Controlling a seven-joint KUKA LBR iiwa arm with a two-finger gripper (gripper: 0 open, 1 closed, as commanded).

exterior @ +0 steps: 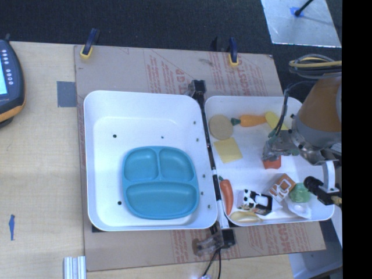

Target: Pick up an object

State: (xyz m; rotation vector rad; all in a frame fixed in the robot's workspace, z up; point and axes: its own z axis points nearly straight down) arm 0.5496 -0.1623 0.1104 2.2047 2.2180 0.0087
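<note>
Just below tool [273,151], red block [272,163].

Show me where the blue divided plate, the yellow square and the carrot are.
blue divided plate [160,182], camera view, on the ridge where its three sections meet.
yellow square [228,150], camera view, on the middle of its flat top.
carrot [253,120], camera view, on its orange body.

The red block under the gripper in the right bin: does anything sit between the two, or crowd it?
Nothing visible lies between them. The gripper hangs right over the red block, which shows just below it. The small house toy lies apart toward the bin's near edge, and the yellow square sits well clear on the other side.
</note>
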